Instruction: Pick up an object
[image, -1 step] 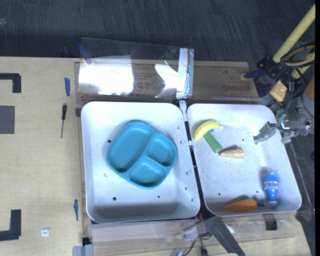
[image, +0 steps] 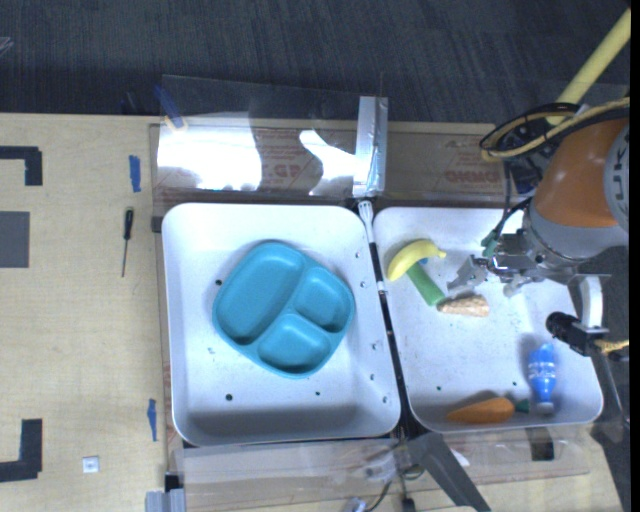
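Note:
In the right bin (image: 440, 395) lie a yellow banana (image: 408, 256) with a green stick-like piece (image: 428, 284) against it, a tan bread-like piece (image: 465, 307), a small blue bottle (image: 542, 374) and an orange carrot (image: 483, 409). My gripper (image: 491, 277) hangs over the upper middle of this bin, open, its fingertips spread to either side. The tan piece lies just below and left of the fingertips, and nothing sits between them. The arm's grey and orange wrist (image: 585, 190) covers the bin's upper right corner.
The left bin (image: 190, 240) holds a blue divided plate (image: 285, 306). A raised rim (image: 380, 300) separates the two bins. A clear plastic sheet (image: 260, 150) stands behind the left bin, and yellow and black cables (image: 530, 125) trail near the arm.

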